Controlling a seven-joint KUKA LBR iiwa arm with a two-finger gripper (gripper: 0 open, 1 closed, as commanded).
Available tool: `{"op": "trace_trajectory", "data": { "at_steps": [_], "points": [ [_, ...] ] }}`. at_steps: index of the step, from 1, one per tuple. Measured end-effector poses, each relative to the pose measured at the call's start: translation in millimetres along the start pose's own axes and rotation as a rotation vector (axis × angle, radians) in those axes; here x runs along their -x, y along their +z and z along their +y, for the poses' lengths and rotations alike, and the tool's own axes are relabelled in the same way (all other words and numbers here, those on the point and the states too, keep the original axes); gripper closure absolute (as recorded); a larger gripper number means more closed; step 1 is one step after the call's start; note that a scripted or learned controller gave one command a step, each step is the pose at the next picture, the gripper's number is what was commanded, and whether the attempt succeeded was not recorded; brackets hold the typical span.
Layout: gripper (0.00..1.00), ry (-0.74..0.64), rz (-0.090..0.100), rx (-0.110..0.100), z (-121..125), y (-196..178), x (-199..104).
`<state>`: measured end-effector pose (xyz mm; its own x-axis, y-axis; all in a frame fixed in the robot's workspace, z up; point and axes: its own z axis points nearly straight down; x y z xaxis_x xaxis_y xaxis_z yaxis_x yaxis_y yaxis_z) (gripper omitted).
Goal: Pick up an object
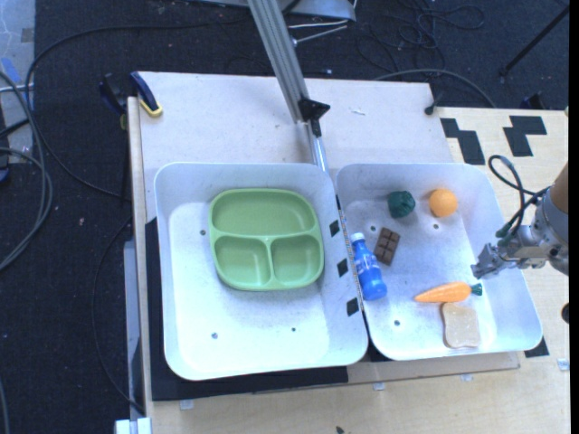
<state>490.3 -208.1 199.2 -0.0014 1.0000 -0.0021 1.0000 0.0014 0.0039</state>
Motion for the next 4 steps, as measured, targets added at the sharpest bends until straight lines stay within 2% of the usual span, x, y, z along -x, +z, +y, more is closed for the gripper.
{"op": "trace_trajectory", "data": {
  "at_steps": [1,4],
  "points": [
    [1.0,-0.001,-0.001,0.002,1.6,-41.9,0.5],
    [1.0,-0.006,0.003,-0.004,45.2,-24.1,-142.1]
  ]
}}
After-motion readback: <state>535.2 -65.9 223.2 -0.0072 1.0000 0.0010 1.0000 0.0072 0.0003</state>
